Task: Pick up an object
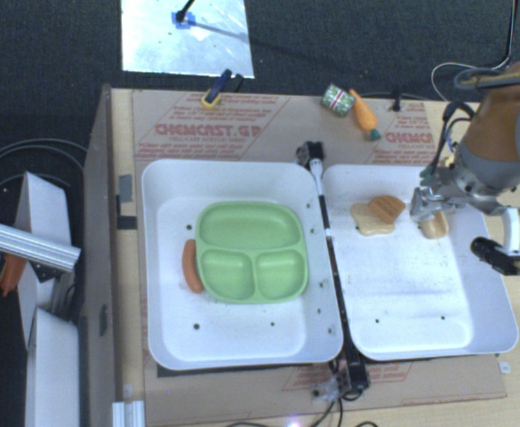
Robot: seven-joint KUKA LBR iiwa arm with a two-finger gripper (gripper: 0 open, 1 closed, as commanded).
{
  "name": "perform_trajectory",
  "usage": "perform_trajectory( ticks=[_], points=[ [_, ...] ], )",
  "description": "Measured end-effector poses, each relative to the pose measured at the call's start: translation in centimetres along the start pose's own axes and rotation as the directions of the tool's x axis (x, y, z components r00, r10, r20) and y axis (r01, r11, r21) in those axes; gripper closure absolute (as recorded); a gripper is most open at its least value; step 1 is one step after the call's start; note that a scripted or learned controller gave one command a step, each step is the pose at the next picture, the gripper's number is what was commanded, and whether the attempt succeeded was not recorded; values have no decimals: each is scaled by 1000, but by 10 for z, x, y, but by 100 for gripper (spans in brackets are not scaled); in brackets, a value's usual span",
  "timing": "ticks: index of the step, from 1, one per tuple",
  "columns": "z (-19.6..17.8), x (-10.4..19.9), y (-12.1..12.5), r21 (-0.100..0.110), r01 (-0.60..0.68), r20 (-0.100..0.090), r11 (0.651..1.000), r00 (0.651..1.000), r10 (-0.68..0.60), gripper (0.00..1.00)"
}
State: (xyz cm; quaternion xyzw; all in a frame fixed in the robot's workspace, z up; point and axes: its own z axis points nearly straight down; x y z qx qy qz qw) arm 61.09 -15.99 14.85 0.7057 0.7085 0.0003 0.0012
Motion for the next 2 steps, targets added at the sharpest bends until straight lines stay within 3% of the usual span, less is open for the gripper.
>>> perform_trajectory(
  ticks=[1,2],
  points=[
    [0,0,0,-1,0,0,1000,1000,0,0],
    [57,33,27,-2,0,0,1000,1000,0,0]
  ],
)
